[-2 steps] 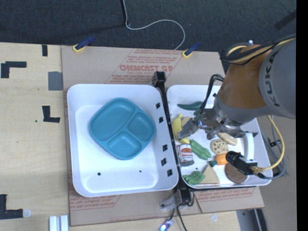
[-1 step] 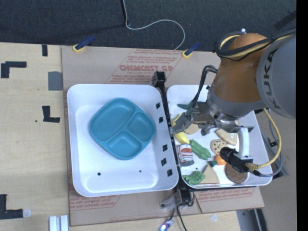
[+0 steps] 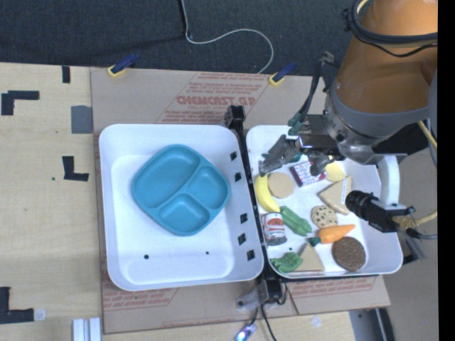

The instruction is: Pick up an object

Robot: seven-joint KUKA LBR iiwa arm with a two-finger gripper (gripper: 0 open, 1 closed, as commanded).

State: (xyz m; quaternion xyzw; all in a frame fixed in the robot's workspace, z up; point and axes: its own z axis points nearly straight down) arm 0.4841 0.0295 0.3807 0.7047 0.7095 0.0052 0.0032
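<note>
**Gripper low over the right bin's far end, above the toy food**

The gripper (image 3: 279,156) hangs over the far left part of the right bin (image 3: 392,265), its dark metal tips pointing toward the bin divider. Whether it is spread or pressed together cannot be told from this angle, and nothing shows between its tips.

Just below the tips lie the nearest pieces: a yellow banana (image 3: 266,194) along the bin's left wall and a pale round cracker (image 3: 281,185) touching it on the right. A small purple packet (image 3: 307,172) sits beside the cracker, partly under the wrist, with a yellow piece (image 3: 335,170) next to it.

Further toward the near end are a cheese wedge (image 3: 335,196), a chip cookie (image 3: 322,215), a green bean pod (image 3: 295,220), a small can (image 3: 274,228) with a red label, an orange carrot (image 3: 334,233), a brown round cookie (image 3: 349,253), a tan slice (image 3: 310,260) and a green leafy piece (image 3: 287,263). All lie on the bin floor, crowded close together.

The arm (image 3: 387,55), grey with an orange dome, fills the upper right. A black fitting (image 3: 368,208) juts over the bin's right side.

The left bin (image 3: 117,261) holds a blue divided plate (image 3: 181,189), near its middle. Both bins rest on cardboard (image 3: 206,98) held by blue-and-yellow clamps (image 3: 124,64).
</note>
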